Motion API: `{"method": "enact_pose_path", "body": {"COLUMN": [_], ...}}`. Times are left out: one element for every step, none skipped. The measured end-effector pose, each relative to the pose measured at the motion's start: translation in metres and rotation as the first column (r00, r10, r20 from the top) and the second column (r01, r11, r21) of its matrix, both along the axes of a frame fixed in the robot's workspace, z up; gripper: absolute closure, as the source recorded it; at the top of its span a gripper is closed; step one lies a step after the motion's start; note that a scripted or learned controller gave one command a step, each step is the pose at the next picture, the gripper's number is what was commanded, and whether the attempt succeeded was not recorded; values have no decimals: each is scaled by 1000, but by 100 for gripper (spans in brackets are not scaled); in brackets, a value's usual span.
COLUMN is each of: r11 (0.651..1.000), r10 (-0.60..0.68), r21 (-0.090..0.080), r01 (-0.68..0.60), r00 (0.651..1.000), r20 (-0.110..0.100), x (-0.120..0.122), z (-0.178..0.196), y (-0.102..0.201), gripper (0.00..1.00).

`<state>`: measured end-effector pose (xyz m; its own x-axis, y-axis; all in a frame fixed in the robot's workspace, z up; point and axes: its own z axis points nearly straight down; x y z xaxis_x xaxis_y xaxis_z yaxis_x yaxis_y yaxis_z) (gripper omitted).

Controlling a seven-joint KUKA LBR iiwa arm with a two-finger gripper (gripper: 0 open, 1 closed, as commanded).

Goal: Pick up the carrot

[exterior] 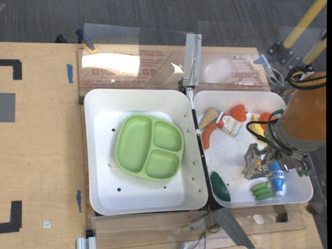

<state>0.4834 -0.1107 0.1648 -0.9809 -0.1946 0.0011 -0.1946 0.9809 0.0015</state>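
Nearest you in the right bin (306, 193) lie a dark green piece (220, 187), a light green pod (262, 190) and a blue bottle (277, 179). Just above them your gripper (254, 162) hangs low over the bin floor; you cannot tell how its fingers stand. Farther back, the carrot (208, 134) lies against the bin's left wall, well apart from the gripper. The left bin (98, 154) holds a green divided plate (149, 147).

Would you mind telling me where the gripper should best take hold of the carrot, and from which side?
Probably mid-shaft of the carrot, from above. It lies flat, curved, by the right bin's left wall, so fingers should close across its narrow width; its upper end crowds the cone.
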Motion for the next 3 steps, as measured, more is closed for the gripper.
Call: {"method": "enact_pose_path", "body": {"r11": [1000, 889, 940], "r10": [6, 458, 341], "r21": [0, 1, 2], "r01": [-6, -458, -341], "r00": [1000, 889, 940], "r20": [13, 0, 1], "x": [21, 26, 45], "z": [61, -3, -69], "y": [63, -12, -34], "gripper": [100, 100, 100]}}
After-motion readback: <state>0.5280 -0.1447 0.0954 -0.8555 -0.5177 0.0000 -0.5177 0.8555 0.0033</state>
